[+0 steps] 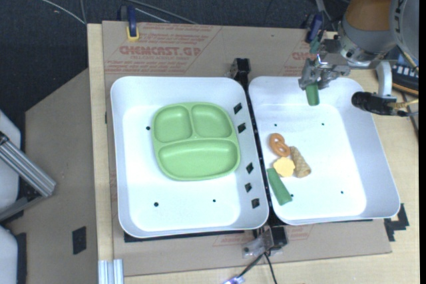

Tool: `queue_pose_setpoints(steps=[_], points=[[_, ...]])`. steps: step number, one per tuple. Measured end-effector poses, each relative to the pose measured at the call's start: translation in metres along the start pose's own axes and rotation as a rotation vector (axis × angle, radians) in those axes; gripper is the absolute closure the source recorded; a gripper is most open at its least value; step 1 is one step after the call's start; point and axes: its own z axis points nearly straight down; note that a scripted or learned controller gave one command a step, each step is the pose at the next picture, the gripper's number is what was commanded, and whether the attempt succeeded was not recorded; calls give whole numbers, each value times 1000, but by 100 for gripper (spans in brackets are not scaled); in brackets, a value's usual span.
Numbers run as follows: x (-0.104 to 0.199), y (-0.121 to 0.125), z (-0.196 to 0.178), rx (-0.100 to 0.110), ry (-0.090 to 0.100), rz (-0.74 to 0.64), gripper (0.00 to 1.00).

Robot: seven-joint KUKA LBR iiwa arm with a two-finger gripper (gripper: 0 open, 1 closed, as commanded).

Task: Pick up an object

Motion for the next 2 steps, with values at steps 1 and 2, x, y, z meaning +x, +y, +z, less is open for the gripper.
queue_pose_setpoints(steps=[1,2], points=[[0,1,-33,2,0,0,100],[47,-26,-40,10,4,-3,100]])
